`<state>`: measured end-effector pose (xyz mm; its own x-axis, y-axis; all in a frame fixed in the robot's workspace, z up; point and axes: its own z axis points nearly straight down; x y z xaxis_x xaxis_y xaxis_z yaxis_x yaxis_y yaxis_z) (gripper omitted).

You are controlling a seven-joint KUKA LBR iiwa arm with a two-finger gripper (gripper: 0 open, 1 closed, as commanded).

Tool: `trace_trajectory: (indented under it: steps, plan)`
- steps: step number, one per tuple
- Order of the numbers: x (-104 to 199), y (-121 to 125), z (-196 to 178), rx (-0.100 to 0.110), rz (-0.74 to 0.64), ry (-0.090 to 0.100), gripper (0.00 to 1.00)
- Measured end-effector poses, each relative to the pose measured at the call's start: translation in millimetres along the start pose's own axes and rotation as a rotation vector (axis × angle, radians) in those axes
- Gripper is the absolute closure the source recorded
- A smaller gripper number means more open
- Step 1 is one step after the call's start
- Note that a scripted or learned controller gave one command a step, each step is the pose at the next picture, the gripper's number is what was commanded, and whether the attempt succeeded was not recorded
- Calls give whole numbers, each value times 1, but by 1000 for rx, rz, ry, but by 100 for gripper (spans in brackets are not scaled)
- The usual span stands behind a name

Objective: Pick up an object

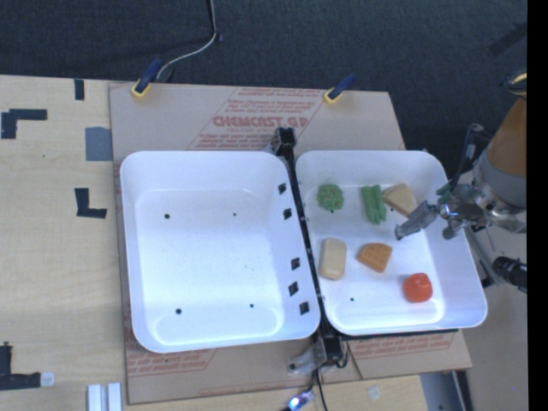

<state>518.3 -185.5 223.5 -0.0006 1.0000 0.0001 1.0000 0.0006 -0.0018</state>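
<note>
In the right bin [454, 315], the end effector [418, 223] (its opening cannot be told, nothing visibly held) hovers near an orange wedge [375, 256], which looks like a light, soft toy, probably best pinched across its flat sides.

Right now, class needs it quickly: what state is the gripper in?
Gripper: cannot be told; it sits over the right bin beside the tan wedge.

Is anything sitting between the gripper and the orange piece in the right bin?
Nothing visible. The gripper hangs over the right bin, with bare floor between it and the orange piece lower left.
</note>
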Motion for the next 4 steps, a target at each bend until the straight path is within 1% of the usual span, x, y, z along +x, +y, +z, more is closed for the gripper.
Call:
trace_trajectory:
  steps: [1,2,3,4]
  plan:
    - [-33,-24,-132,-14,2,-7,0]
    - [-39,-35,-197,-9,1,-4,0]
    - [-38,-35,-251,-8,-1,-3,0]
    - [-10,-35,-308,-8,-3,-3,0]
